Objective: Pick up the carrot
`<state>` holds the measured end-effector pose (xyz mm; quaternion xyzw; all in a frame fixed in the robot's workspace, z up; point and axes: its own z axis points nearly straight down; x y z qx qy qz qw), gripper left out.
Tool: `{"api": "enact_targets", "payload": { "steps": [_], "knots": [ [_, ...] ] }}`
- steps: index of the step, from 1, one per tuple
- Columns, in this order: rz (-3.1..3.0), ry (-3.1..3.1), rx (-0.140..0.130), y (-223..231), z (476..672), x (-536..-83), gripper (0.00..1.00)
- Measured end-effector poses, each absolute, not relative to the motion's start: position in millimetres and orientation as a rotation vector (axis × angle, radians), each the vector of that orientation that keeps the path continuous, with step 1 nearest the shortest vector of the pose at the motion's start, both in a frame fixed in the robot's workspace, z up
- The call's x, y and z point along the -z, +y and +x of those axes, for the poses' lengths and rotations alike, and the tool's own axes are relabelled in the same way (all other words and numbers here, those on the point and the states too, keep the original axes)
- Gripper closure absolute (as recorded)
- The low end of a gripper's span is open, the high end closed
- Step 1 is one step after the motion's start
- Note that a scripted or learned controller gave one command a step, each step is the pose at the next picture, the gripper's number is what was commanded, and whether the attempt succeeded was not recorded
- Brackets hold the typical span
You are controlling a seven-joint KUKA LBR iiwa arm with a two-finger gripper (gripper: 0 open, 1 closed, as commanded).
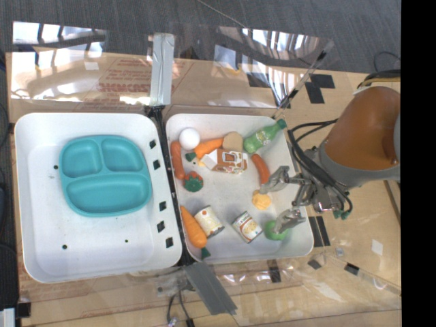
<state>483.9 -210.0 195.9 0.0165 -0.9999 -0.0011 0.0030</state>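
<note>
An orange carrot [193,228] with a green stub lies at the front left of the right bin [225,195], against the left wall. A second carrot-like piece [208,146] lies near the back, beside a white ball [189,138]. My gripper [286,197] hovers over the right side of this bin, open, one finger [278,178] toward the back and the other toward the front. Nothing is between them. Both carrots lie well to its left.
Around the gripper are a small yellow piece [261,200], a green item [274,230], a can [248,227] and an orange sausage [261,168]. A green bottle [264,136], a carton [230,161] and another can [208,221] lie nearby. The left bin [41,237] holds a teal divided plate [105,174].
</note>
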Motion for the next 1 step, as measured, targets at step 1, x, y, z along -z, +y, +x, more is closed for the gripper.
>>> {"api": "enact_targets", "payload": {
  "steps": [1],
  "knots": [
    [0.013,-3.148,-0.004,-210.3,522.5,-93.7,0.0]
  ]
}}
